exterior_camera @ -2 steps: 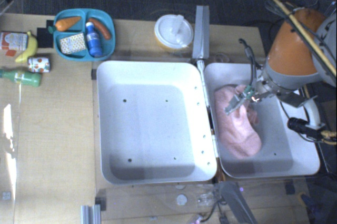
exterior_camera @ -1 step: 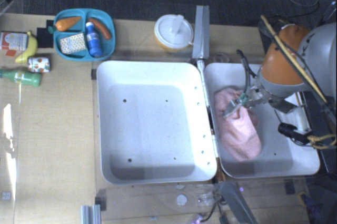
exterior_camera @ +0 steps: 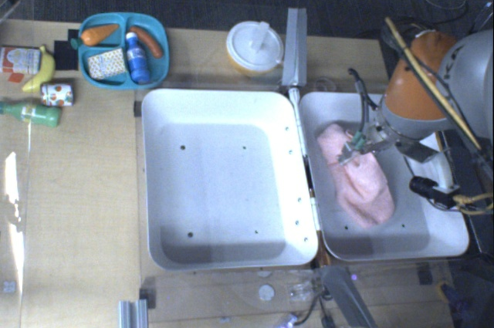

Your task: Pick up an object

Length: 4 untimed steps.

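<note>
A pink soft object (exterior_camera: 359, 176), shaped like a plush or cloth bundle, lies in the right white bin (exterior_camera: 386, 241). My gripper (exterior_camera: 356, 143) reaches in from the right and is down on the upper part of the pink object, touching it. The arm's orange band (exterior_camera: 413, 91) rises behind it at the right. The fingertips are small and dark against the pink surface.
The left white bin (exterior_camera: 224, 172) sits beside the right one, split by a metal divider (exterior_camera: 293, 49). On the bench at the back left stand a blue tray (exterior_camera: 123, 49) with toy food, a yellow-lidded cup (exterior_camera: 255, 47), a banana (exterior_camera: 40, 72) and small cans.
</note>
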Motion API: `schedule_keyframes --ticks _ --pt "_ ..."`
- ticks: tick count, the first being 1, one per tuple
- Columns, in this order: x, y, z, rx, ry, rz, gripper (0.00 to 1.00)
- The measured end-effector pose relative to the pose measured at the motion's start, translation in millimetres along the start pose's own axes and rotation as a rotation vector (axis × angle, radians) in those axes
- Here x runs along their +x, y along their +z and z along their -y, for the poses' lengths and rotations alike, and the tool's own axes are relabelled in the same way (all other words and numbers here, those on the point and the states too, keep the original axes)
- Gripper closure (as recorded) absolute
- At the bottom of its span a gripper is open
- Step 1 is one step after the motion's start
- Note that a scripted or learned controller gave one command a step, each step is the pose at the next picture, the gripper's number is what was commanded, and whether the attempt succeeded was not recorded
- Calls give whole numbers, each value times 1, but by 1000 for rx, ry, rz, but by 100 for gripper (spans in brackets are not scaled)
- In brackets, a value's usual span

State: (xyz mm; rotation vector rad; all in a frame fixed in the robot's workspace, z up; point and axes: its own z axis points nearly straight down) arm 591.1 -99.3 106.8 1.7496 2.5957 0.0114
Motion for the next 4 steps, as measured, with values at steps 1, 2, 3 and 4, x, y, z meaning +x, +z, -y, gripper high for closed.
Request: schedule_keyframes --ticks 1,2,3,4 --pt "0 0 0 0 0 0 0" --pt "-5 16 -38 -1 98 3 0" --pt "-6 3 -41 -10 96 9 100" --pt "49 -78 -79 10 519 -1 100"
